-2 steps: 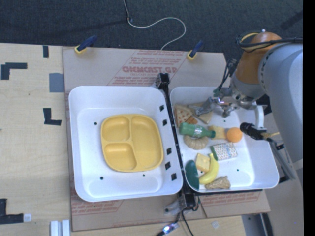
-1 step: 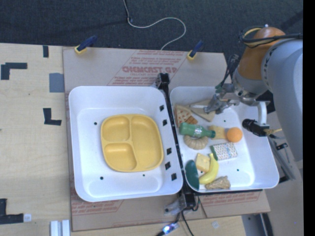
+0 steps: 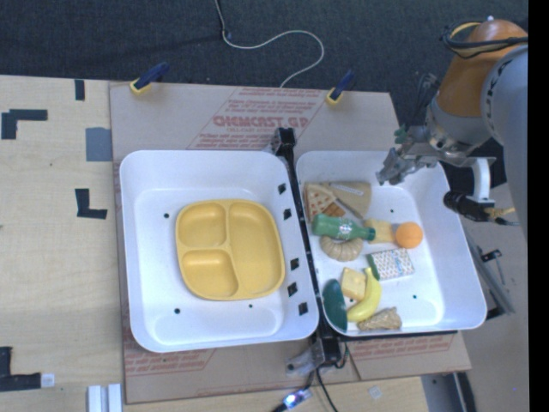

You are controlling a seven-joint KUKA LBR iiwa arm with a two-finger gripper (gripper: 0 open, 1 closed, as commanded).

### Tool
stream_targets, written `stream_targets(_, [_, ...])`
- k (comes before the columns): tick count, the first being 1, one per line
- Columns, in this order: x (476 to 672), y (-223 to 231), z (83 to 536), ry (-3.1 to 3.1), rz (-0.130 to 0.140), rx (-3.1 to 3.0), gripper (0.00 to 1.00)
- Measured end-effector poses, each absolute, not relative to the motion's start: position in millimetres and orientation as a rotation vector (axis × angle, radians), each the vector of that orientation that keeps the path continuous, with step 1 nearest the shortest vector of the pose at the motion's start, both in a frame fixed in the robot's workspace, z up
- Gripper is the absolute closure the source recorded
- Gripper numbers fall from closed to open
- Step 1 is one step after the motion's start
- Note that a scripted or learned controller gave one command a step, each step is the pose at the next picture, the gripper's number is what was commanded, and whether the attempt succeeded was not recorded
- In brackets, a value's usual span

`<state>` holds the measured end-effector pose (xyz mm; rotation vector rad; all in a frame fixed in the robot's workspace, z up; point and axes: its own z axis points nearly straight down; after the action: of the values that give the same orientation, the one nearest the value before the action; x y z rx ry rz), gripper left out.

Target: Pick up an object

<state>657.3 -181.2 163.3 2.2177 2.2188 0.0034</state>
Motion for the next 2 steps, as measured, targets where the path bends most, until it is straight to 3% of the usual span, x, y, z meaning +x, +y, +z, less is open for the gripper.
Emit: stream_targets(2, [655.3, -178.8, 225.7, 2.222, 0.002, 2.219, 1.00])
